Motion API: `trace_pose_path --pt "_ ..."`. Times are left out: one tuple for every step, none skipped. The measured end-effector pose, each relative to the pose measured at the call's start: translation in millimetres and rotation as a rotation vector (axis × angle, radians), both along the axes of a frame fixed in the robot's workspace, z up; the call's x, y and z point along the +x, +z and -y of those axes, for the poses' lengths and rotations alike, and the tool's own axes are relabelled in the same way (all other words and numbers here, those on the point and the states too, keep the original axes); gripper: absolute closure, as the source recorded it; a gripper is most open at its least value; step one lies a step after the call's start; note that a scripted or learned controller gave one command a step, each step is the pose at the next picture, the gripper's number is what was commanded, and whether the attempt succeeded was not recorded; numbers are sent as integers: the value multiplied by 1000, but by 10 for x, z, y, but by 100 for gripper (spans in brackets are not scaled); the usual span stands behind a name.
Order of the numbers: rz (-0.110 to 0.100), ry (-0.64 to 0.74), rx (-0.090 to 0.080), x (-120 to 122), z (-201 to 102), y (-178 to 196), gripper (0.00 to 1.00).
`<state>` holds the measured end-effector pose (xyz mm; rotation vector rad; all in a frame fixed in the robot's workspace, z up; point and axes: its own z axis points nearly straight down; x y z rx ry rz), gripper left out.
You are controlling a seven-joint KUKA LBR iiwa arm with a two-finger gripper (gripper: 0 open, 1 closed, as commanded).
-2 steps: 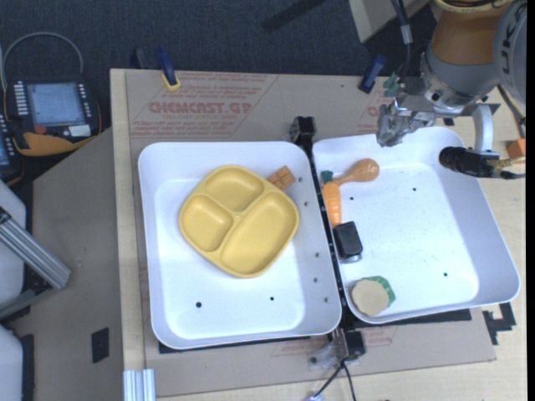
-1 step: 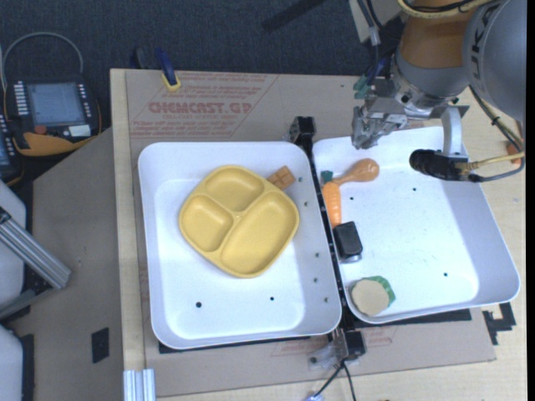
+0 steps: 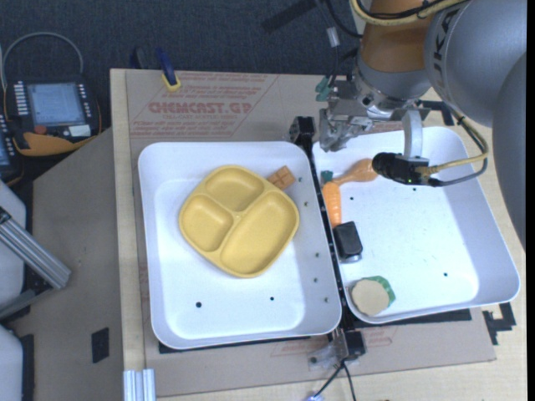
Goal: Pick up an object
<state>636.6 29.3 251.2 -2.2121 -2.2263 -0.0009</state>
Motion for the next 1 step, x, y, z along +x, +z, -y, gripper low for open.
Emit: trace_pose_path --pt "-1 0 0 -84 -570 -49 100"
